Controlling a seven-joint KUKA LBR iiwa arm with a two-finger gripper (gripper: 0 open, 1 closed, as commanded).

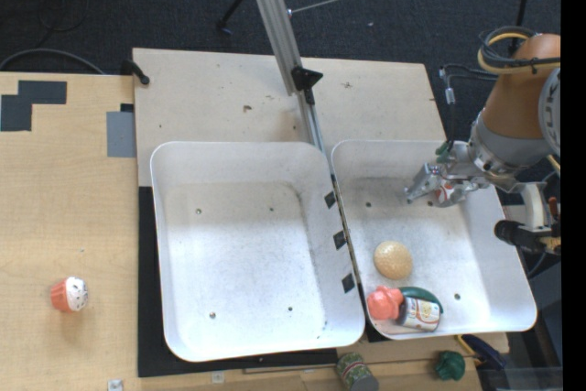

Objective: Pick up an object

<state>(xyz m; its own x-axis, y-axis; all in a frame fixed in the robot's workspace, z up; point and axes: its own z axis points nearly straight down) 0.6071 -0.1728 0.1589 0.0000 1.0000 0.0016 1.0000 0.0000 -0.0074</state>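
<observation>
On the counter at far left lies a small red-and-white object. The left bin comes next, with a slanted aluminium rail rising behind the divide. In the right bin a tan round object lies well apart from the fingers, with a red-capped bottle just below it by the front rim; its label is too small to read. The fingers hover over the bin's back half, and I cannot tell whether they are apart or together. Nothing blocks the round object.

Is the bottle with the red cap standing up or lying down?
Lying down: the bottle rests on its side by the right bin's near rim.
</observation>
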